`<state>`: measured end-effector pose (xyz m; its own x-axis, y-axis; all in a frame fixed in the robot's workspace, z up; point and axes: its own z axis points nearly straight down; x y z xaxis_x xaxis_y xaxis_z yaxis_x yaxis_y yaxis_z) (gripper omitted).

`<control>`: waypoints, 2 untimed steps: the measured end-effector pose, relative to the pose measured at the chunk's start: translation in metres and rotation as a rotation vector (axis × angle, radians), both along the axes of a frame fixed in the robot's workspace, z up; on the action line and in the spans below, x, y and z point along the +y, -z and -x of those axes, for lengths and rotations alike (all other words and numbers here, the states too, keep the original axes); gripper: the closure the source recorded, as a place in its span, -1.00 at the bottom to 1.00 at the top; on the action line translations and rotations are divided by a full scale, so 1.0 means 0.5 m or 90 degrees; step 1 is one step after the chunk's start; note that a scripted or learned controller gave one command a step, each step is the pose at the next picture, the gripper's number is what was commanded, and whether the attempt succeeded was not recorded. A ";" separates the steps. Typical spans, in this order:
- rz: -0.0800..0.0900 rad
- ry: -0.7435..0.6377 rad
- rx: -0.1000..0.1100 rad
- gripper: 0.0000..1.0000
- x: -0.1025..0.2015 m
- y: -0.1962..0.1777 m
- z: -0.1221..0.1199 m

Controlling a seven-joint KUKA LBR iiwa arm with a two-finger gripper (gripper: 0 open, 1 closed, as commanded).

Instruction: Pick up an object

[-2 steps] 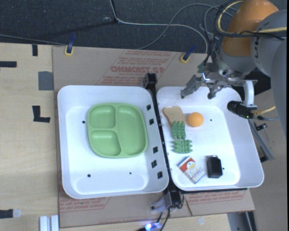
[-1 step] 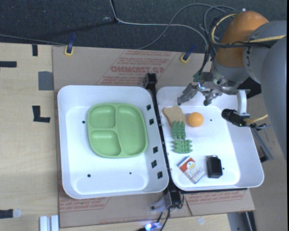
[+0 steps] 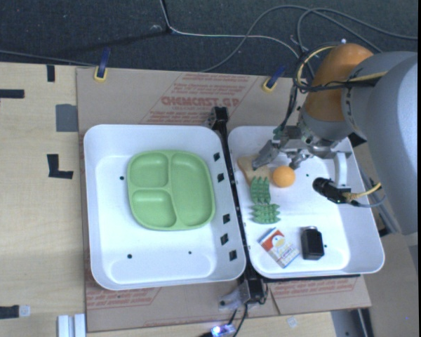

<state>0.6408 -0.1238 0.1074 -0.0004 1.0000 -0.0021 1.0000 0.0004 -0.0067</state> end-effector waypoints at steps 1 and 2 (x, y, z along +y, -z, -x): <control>-0.001 -0.002 -0.003 1.00 0.003 -0.027 -0.003; -0.001 -0.001 -0.006 1.00 -0.008 -0.117 -0.004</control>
